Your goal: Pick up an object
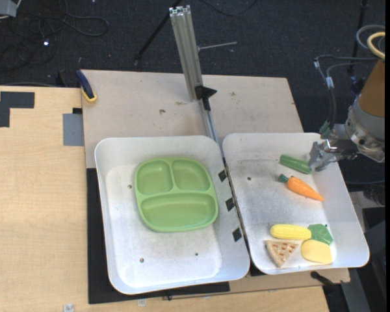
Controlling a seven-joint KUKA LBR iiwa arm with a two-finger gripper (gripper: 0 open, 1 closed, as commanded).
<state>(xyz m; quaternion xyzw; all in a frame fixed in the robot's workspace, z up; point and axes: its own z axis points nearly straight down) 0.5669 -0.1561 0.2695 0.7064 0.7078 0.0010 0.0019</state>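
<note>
— Hovering where, exactly?

— My claw point(320, 156) sits over the right bin point(260, 252), at the right end of the green stick point(295, 164). Whether it is open or gripping, I cannot tell.

— What else lies around the stick?

— The carrot point(303, 187) lies just below it. Nearer the front lie the corn cob point(290, 231), pizza slice point(280, 252) and lemon point(317, 251). The green plate point(176, 195) sits in the left bin point(117, 252).

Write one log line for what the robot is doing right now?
gripper: at green stick's right end | grasp: unclear | carrot: beside, free | bin: right
</note>
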